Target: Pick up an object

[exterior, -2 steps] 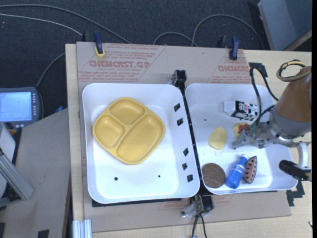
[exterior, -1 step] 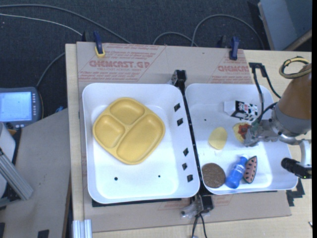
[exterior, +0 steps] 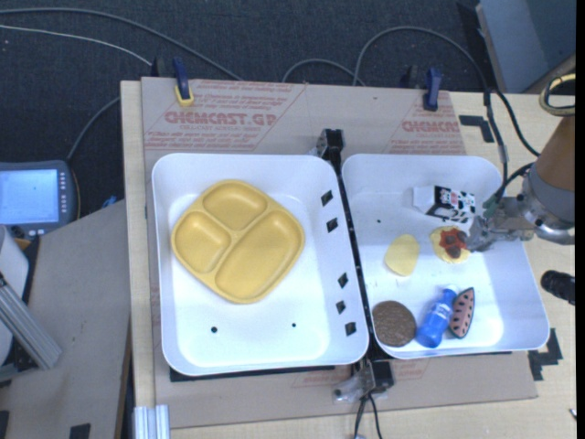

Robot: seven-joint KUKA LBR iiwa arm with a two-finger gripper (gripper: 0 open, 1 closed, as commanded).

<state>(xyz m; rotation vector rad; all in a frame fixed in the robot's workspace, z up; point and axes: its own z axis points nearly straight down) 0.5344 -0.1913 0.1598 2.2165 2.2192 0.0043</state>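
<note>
The end effector [exterior: 477, 236] sits low in the right bin [exterior: 516, 286], near that bin's right wall, and whether it is apart or together cannot be told from this slanted view. Touching or just under its tip lies a small red and yellow toy [exterior: 450, 242], the likeliest thing to be picked; it looks light, small and lumpy, probably soft plastic or rubber, so a pinch across its narrow middle should serve, though it may roll or squirt sideways. Just beyond the tip, toward the bin's back wall, is a black and white printed packet [exterior: 445, 201], flat and thin, hard to get under. To the tip's left lies a pale yellow oval piece [exterior: 401, 255], smooth and perhaps slippery. Farther toward the front rim are a blue bottle [exterior: 436, 319], a striped red and black slice [exterior: 464, 313] touching or just beside it, and a brown round disc [exterior: 394, 323]; these crowd the front corner and leave little room there. Open floor lies between the oval piece and the back wall. Across the divider, well apart, the left bin [exterior: 183, 337] holds a yellow divided plate [exterior: 238, 240]. Both bins rest on a board on the surface [exterior: 512, 122].
</note>
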